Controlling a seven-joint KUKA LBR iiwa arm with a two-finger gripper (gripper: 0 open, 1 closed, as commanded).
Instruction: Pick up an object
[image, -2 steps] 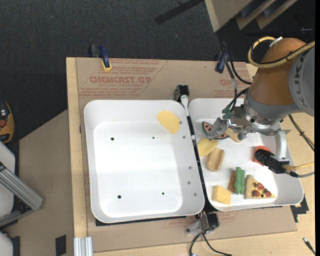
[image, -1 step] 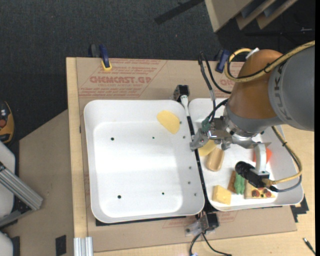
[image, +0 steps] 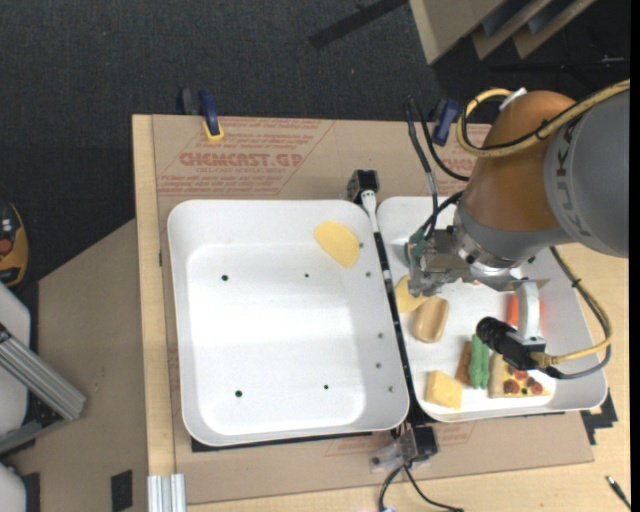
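Camera view: the arm (image: 540, 170) covers the right bin's (image: 585, 385) upper part. Its gripper (image: 425, 285) hangs over a yellow piece (image: 405, 297) and tan bread roll (image: 431, 319); its grip cannot be told. The left bin (image: 270, 400) holds one yellow chip (image: 338, 242) upper right.

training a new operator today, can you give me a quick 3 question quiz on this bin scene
1. True or false: the yellow piece in the left bin lies near its far right corner.
2. Which bin is the gripper over? A) left B) right
3. What lies just below the gripper, beside the bins' shared edge?

Key:
1. True.
2. B, the right bin.
3. A tan rounded piece, with a pale yellow piece next to it.
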